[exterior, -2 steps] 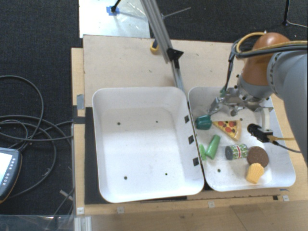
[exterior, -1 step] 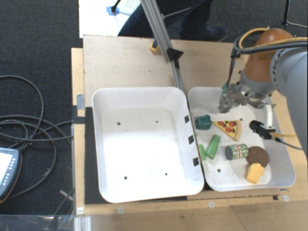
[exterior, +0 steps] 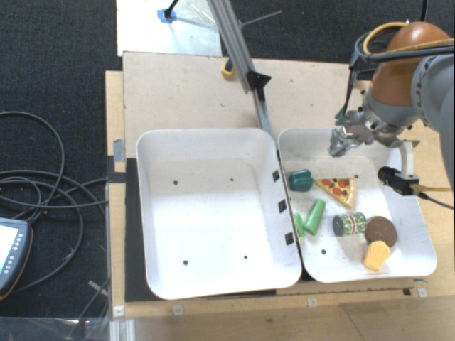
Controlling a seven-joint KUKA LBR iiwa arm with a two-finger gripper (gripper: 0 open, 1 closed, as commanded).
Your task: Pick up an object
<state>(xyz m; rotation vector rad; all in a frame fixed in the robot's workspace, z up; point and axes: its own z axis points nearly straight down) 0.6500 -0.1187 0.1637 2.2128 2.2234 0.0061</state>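
The right bin (exterior: 313, 144) holds several toy foods: a dark green pepper-like piece (exterior: 299, 180), a pizza slice (exterior: 338, 188), a light green cylinder (exterior: 313, 214), a small green can (exterior: 349, 224), a brown round cookie (exterior: 382, 230) and a yellow piece (exterior: 376, 255). My gripper (exterior: 340, 145) hangs over the far part of the right bin, above and behind the pizza slice. Nothing shows between its fingertips, and the fingers look close together.
The left bin (exterior: 149, 162) sits beside the right one, with a divider edge carrying black tabs (exterior: 282, 206) between them. A slanted metal pole (exterior: 234, 38) crosses the back of the bench. Cables and a pendant (exterior: 11, 251) lie on the floor at left.
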